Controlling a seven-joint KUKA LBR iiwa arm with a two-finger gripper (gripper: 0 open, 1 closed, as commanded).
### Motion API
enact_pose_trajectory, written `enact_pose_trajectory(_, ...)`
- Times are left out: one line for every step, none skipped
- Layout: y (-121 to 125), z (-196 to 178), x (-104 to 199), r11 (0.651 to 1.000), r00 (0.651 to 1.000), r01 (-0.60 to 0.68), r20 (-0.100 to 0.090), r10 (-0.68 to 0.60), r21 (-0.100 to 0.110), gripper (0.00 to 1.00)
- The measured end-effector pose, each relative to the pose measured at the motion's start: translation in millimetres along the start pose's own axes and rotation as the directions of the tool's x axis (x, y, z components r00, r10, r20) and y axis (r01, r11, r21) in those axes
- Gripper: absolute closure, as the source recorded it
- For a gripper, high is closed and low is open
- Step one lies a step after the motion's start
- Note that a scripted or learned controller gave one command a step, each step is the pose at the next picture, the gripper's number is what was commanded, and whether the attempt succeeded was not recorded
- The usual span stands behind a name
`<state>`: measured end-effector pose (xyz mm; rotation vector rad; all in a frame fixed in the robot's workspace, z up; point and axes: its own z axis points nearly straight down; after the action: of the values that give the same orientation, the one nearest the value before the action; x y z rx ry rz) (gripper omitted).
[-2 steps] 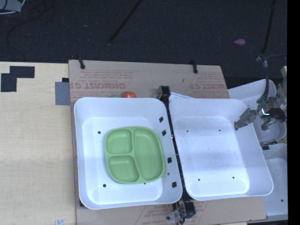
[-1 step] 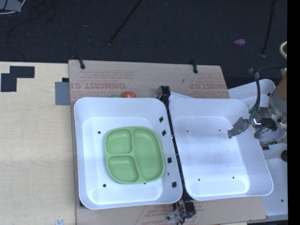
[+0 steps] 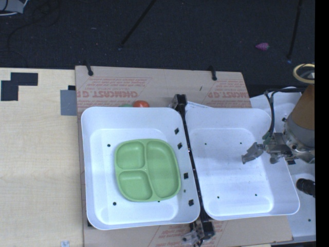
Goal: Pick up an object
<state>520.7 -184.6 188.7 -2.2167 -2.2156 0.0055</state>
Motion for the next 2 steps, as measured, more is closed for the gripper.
enact_pose_trajectory(3, 63, 5, 1.000, 1.000, 0.000, -0.001, 0.000, 0.001, 0.00)
enact_pose_trajectory(4, 49, 4, 1.000, 1.000, -0.003, 0.001, 0.003, -0.003, 1.00)
